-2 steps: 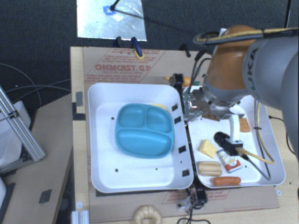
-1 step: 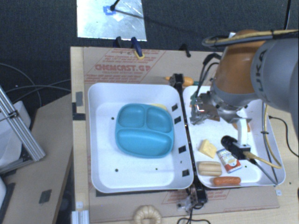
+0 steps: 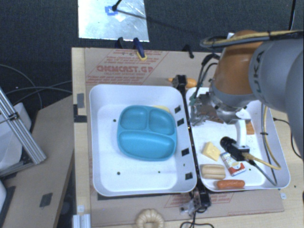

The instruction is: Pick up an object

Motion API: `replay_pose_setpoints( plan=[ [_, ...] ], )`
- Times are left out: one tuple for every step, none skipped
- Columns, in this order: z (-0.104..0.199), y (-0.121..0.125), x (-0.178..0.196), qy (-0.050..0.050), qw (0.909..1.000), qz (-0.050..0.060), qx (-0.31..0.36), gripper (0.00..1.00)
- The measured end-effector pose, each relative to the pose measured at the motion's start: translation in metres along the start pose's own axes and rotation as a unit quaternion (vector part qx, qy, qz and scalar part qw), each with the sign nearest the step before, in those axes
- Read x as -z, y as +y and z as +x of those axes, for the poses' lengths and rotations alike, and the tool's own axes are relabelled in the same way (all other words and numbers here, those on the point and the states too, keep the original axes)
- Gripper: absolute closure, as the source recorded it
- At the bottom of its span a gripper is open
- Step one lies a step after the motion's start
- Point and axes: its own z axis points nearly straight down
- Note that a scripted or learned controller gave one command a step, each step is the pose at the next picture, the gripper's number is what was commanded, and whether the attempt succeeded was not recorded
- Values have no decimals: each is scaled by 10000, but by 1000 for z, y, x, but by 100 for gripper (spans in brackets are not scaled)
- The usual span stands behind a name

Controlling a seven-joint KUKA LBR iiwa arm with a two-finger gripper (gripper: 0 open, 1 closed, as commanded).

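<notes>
Ring [image 3: 149, 218] on the near edge of the desk [image 3: 123, 204], outside both bins; not a sensible target.

Right bin [image 3: 281, 158], near end: sausage [image 3: 230, 184] lies crosswise close to the near wall; bun [image 3: 212, 171] just beyond it, to the left, also crosswise; box [image 3: 232, 165] right of the bun, slanted, close to both; cheese [image 3: 211, 151] a little farther in, near the left wall, a wedge with clear floor around it. Here lie the likely things to pick.

Left bin [image 3: 142, 175]: blue plate [image 3: 146, 132] near its middle, flat, three wells; broad and low, a poor thing for two fingers.

Gripper [image 3: 200, 109] hangs over the far left part of the right bin, just beside the wall shared with the left bin; the arm [image 3: 266, 70] bulks above it and hides much; cannot tell whether the gripper is open or closed; nothing seen held in it. Cannot tell whether anything lies right under it.

Orange thing [image 3: 190, 83] at the far rim, part hidden; too unclear to name.

Judgement on the step: approach, no grasp yet. The cheese looks the best pick, being nearest the gripper and standing apart. Advice: bring the gripper nearer over it; line the closing direction across the wedge's narrow width, not its slope; keep off the shared wall on the left; descend straight, close low on the sides. Risks: the wedge faces may squeeze out; bun, box and sausage sit crowded, so a grab there could nudge neighbours.
</notes>
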Motion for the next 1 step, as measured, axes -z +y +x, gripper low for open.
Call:
replay_pose_setpoints(
  plan=[
    [2,6,19,6,10000,-13,5,100]
  ],
)
